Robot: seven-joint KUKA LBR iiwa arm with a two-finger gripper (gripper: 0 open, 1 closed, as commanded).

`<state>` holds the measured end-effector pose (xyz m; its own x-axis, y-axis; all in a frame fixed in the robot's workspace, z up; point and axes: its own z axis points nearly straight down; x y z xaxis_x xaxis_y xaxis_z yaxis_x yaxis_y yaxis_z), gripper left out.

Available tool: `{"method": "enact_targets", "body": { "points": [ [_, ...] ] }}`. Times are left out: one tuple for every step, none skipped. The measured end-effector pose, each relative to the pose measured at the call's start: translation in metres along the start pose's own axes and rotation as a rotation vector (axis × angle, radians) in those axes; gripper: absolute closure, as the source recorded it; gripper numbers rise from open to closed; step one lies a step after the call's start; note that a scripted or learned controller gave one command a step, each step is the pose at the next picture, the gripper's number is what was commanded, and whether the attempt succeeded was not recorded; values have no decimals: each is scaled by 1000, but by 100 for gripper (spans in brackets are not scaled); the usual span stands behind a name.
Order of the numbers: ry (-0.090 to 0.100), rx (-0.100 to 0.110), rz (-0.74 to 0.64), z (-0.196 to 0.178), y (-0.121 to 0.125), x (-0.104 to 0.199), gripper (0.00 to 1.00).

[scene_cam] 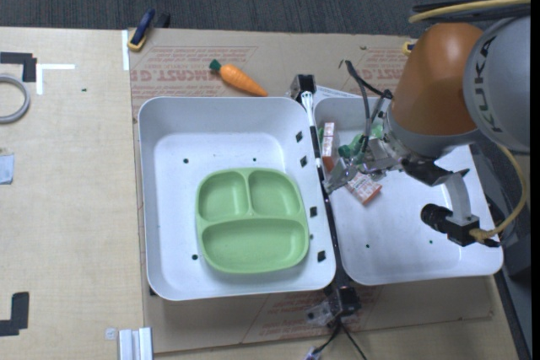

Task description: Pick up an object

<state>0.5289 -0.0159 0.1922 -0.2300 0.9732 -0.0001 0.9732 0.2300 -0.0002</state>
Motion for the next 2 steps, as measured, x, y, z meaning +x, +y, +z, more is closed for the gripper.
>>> {"method": "enact_targets", "body": {
  "points": [
    [0,0,0,0,0,0,0],
    [0,0,0,0,0,0,0]
  ]
}}
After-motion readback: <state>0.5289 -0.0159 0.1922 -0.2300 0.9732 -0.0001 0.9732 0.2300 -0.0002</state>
